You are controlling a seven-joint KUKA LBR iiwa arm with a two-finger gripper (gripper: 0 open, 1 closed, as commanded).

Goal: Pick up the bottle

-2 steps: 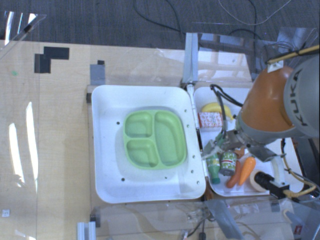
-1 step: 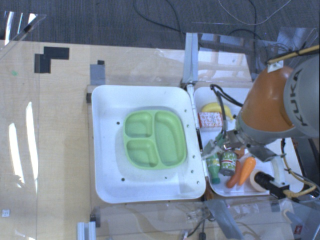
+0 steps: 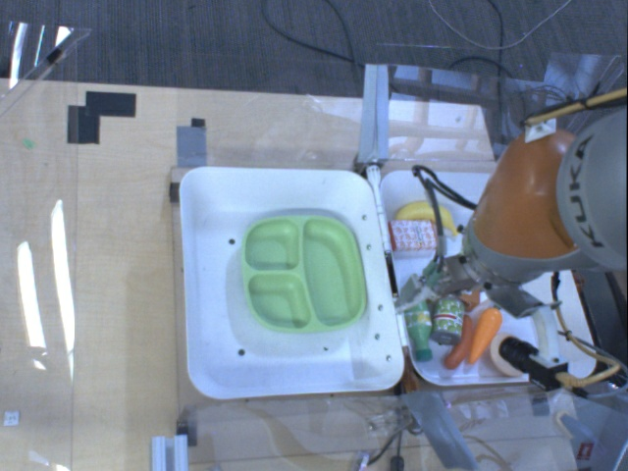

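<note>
A small green bottle (image 3: 419, 329) stands near the front left corner of the right bin (image 3: 437, 377), close to the wall between the two bins. My gripper (image 3: 438, 282) hangs low over this bin, just behind and slightly right of the bottle. The grey wrist and the orange band hide much of the bin's right half. Nothing can be seen held in the gripper.
A labelled can (image 3: 449, 319) touches the bottle's right side, and a carrot (image 3: 473, 339) and a tape roll (image 3: 512, 354) lie further right. A banana (image 3: 424, 212) and a red-and-white packet (image 3: 413, 235) sit at the back. The left bin (image 3: 211, 263) holds a green divided plate (image 3: 302, 273).
</note>
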